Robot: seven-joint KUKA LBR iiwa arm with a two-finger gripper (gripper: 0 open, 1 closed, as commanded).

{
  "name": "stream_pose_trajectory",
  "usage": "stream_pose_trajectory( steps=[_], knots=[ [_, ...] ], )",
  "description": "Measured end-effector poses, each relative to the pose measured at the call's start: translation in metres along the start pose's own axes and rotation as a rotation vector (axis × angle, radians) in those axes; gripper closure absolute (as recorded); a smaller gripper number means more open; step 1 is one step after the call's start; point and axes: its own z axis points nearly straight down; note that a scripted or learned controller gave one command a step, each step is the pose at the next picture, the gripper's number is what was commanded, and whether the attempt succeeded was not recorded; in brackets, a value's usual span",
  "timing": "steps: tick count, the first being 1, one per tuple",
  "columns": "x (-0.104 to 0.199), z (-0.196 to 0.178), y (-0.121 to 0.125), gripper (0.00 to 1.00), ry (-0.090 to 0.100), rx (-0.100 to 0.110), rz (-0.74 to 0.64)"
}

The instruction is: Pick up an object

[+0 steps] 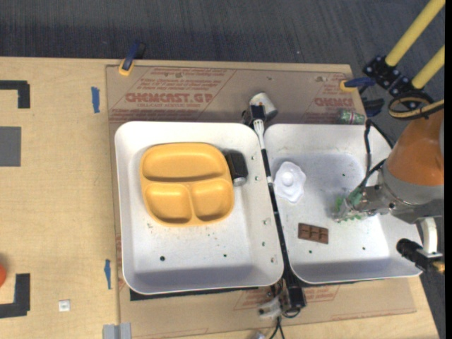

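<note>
Camera view: gripper [347, 207] low in right bin [367, 256], fingers w/ green bits; open or closed, can't tell. Nearest pick: brown chocolate bar [313, 233], just left, flat on floor. Prob. light, stiff, thin; grip across short edges.

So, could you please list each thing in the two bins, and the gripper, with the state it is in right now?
Yellow divided tray: flat, right way up, in the left bin.
Black object: at the tray's right edge, touching it.
White object: lying in the right bin, free.
Brown chocolate-like bar: lying flat, free.
Gripper: low over the right bin, by a small green object.
</note>
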Motion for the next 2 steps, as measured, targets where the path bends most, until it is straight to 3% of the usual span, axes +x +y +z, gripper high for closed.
stream_pose_trajectory(
  steps=[1,2],
  knots=[
    [0.011,-0.083,-0.014,1.00,-0.002,0.001,-0.053],
    [0.072,-0.097,-0.005,1.00,-0.002,0.000,0.130]
  ],
)
